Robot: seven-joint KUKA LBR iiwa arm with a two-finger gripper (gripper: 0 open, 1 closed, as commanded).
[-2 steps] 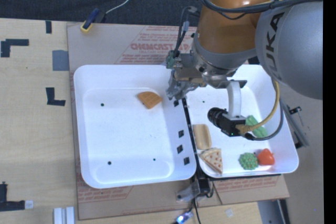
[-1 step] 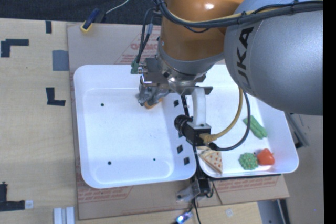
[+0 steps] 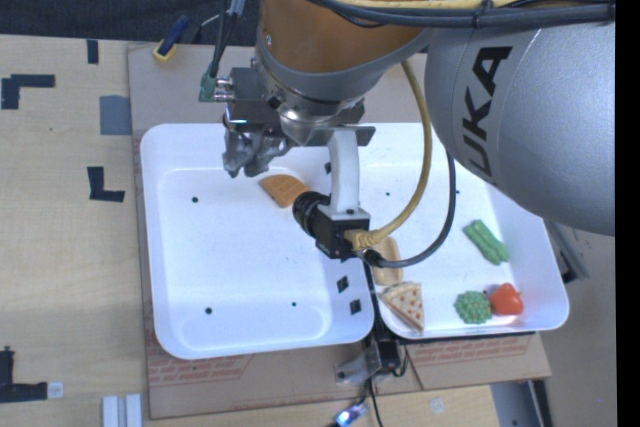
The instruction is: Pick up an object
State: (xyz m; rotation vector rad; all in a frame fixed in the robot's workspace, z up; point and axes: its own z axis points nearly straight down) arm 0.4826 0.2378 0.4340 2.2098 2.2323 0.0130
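Over the left bin (image 3: pixel 170 315), the arm (image 3: pixel 520 85) reached in from the right and hung its tool (image 3: pixel 245 155) low above the upper part of the white floor. Just beside the tool, toward the middle wall, lay an orange-brown wedge (image 3: pixel 283 188), the nearest thing to grasp and the likeliest target. It lay on the bin floor, apart from the tool, so nothing had been lifted yet. Whether the tool was spread or pressed together I could not tell; wrist hardware and cables hid it. The right bin (image 3: pixel 555 310) held 4 more pieces: a green pod (image 3: pixel 486 241), a green floret (image 3: pixel 472 306), a red piece (image 3: pixel 507 299) and a tan cracker wedge (image 3: pixel 406 304) near its lower rim.
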